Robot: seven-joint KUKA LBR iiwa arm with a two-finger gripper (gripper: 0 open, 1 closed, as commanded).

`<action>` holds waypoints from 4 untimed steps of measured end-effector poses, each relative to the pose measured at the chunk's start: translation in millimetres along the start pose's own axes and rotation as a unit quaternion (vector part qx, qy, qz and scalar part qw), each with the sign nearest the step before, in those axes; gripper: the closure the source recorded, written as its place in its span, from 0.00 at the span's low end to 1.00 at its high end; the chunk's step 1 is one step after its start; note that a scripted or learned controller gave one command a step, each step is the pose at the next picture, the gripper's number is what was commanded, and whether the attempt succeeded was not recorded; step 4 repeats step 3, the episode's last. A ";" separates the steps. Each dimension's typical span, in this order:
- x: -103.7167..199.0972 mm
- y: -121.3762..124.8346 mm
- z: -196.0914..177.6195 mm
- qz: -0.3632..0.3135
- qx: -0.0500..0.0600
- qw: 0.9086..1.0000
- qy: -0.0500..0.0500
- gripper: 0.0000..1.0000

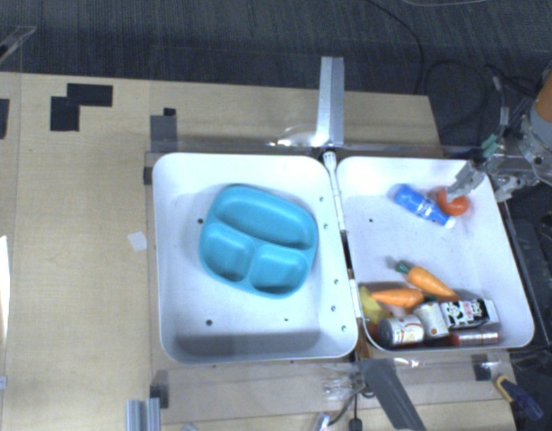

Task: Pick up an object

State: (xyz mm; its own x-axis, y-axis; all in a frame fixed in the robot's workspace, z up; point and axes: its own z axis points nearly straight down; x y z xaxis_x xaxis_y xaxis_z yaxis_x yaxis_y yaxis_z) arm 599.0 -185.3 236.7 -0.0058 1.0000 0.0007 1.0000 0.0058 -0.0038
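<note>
Hand state: You had the hand point(461, 185) down at the far right corner of the right bin point(491, 241), its tip over the orange object point(454, 205). You could not tell from this view whether it was wide, narrow or gripping anything.

Task thing: The blue bottle point(419, 203) lay on its side just beside the hand, to the hand's left in view, touching or nearly touching the orange object.

Axis: The blue bottle's long axis ran slantwise, from upper left to lower right in view, with the paler end pointing toward the hand.

Risk one: You risked a pinch on two things at once, since the orange object and the bottle sat so close together that a closing hand could catch both or neither.

Risk two: A lying bottle would likely roll across its axis if pushed from the side, so a glancing touch could send it away from the hand.

Risk three: The bin wall stood right by the hand, and a low approach could scrape it.

Farther from the hand: Two carrots point(417, 287), a dark bottle point(455, 315) and a small can point(403, 331) crowded the near edge of the same bin.

Farthest: The blue divided tray point(258, 238) sat in the left bin point(181, 268) on the tabletop point(69, 241), well apart from the hand.
</note>
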 end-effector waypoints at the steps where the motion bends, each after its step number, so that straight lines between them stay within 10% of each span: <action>1: -4.1 48.8 143.4 0.025 -0.002 1.000 -0.001 0.00; 2: -3.0 43.0 140.8 0.023 0.012 1.000 0.002 1.00; 3: 5.5 48.1 24.5 -0.017 -0.002 1.000 -0.001 1.00; 4: 5.5 48.1 24.5 -0.017 -0.002 1.000 -0.001 1.00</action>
